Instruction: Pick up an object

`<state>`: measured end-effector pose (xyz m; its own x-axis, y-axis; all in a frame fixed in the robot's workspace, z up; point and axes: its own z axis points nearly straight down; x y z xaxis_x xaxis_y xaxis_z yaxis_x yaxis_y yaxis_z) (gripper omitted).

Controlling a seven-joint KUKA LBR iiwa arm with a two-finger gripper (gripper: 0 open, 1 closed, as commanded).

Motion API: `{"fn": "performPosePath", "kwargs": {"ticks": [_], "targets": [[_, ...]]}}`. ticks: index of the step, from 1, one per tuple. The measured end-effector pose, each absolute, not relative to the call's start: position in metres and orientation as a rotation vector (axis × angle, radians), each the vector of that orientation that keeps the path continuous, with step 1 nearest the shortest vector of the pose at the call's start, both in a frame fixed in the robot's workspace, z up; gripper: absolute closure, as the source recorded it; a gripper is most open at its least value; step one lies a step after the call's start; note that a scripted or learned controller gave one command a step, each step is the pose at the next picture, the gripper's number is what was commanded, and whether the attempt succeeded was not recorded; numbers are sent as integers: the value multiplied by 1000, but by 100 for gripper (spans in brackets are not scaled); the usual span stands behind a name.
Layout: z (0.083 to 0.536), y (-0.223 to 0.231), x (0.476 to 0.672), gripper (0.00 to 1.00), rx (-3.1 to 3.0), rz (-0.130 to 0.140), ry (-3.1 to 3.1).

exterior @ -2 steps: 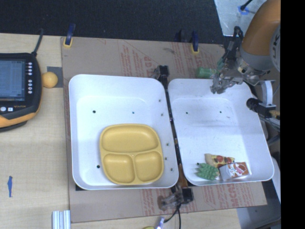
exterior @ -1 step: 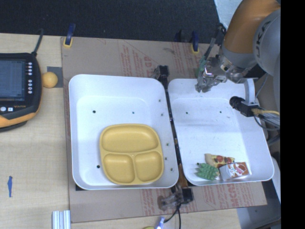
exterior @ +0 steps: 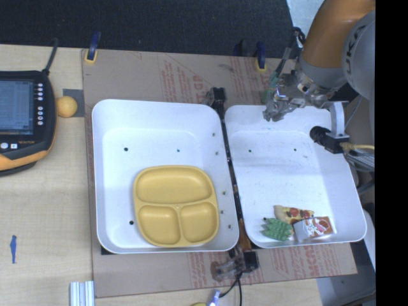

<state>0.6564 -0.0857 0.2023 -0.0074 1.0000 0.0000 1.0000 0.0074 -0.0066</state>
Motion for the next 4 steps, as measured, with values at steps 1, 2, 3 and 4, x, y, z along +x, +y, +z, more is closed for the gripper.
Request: {"fn": "performPosePath", "kwargs": {"ticks": [1,2,3,4], "targets": [[213,-86,657,100,-2207,8,-2228],[192,-3,656,100,-2212,5,-2227],[254,-34,627,100,-2218,2,-2223],[221,-71,652,100,-2218,6,-2224]]}}
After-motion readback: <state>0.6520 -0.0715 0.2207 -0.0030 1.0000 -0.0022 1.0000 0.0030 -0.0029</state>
